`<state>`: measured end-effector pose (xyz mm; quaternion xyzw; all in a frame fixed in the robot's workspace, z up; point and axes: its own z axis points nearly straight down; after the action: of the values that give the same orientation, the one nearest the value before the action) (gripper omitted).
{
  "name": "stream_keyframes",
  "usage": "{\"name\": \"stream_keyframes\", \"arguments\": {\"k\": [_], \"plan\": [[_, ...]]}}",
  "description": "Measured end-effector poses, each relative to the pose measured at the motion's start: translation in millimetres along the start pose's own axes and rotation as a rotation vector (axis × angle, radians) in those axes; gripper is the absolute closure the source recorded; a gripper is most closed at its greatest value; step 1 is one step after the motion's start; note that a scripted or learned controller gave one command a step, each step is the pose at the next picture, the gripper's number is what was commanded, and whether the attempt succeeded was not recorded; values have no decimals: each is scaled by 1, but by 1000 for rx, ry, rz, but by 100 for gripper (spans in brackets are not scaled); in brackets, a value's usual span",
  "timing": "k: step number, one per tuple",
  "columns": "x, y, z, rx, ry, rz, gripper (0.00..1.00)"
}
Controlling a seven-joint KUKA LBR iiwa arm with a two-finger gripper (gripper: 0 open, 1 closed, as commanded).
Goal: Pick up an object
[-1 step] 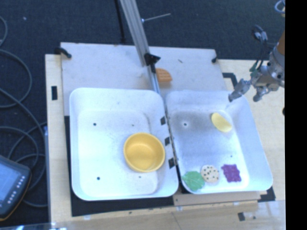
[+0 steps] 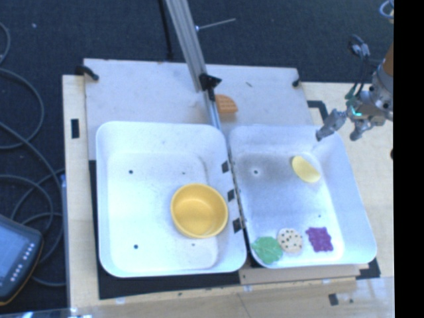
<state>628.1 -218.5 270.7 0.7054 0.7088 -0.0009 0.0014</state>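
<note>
From my feed, the nearest thing to pick is a flat pale yellow piece (image 2: 305,168), an oval lying in the upper part of the right bin (image 2: 344,197), on bare white floor with nothing touching it. Along that bin's near edge sit a green piece (image 2: 267,249), a speckled cookie-like disc (image 2: 289,240) just beside it, and a purple piece (image 2: 320,239). The left bin (image 2: 126,177) holds a yellow bowl (image 2: 199,210), upright, near the divider. An orange object (image 2: 226,105) lies behind the bins beside a slanted metal pole (image 2: 189,42). My gripper (image 2: 339,128) hangs above the right bin's far right corner, fingers spread apart, holding nothing.
</note>
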Motion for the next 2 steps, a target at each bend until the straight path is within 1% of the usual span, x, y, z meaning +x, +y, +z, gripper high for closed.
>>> {"name": "stream_keyframes", "arguments": {"k": [1, 2], "plan": [[-5, -5, 61, 6, 2, 5, 0], [-1, -6, 124, 6, 2, 6, 0]]}}
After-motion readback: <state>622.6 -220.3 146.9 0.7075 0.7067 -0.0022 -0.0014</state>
